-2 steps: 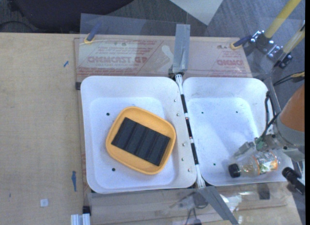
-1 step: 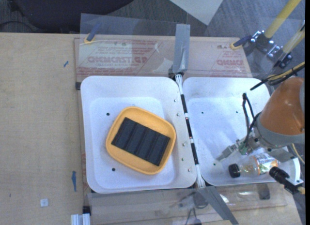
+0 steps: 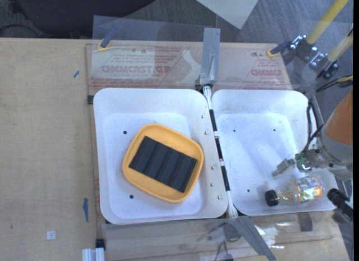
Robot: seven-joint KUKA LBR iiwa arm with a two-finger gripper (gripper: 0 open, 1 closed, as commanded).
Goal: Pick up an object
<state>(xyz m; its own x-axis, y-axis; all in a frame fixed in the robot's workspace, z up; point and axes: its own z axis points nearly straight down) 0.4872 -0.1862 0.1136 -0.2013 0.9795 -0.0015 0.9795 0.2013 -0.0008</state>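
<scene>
A small clear bottle (image 3: 298,191) with a black cap lies on its side in the near right corner of the right bin (image 3: 252,114). A yellow square dish (image 3: 163,162) holding a black ribbed block rests in the middle of the left bin (image 3: 112,114). My gripper (image 3: 307,165) hangs low at the right bin's right side, just above and behind the bottle. The arm's orange band (image 3: 343,125) rises above it at the right edge. Whether the gripper touches the bottle cannot be made out.
A grey divider strip (image 3: 217,147) runs between the two bins. Clear plastic sheeting (image 3: 168,63) and a grey post (image 3: 210,52) stand behind the bins. Yellow bars (image 3: 331,13) and cables crowd the far right corner. Bare wooden bench (image 3: 39,142) lies to the left.
</scene>
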